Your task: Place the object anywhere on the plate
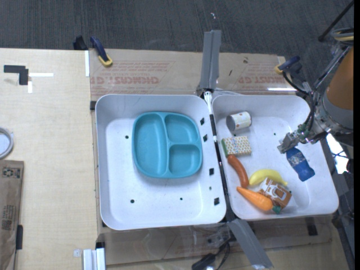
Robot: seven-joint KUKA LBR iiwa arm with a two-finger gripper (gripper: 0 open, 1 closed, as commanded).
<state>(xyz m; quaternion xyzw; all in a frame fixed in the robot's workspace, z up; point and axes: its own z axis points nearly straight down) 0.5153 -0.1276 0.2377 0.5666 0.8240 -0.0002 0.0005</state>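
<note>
Claw [289,143] hangs over right bin [270,107] beside blue bottle [299,164], grip state indeterminate; teal plate [167,145] awaits in left bin [112,167]

A turquoise plate [167,145] lies in the white left bin [112,167]. In the white right bin [264,110], taking the plate as landmark: nearest it a sponge [237,146] speckled green and yellow, a red-orange sausage [239,171], an orange carrot [256,199], a yellow banana [268,176]; farther off, a blue bottle [299,164] and a cream cup [239,121]. The worktop [45,122] is pale wood.
</note>
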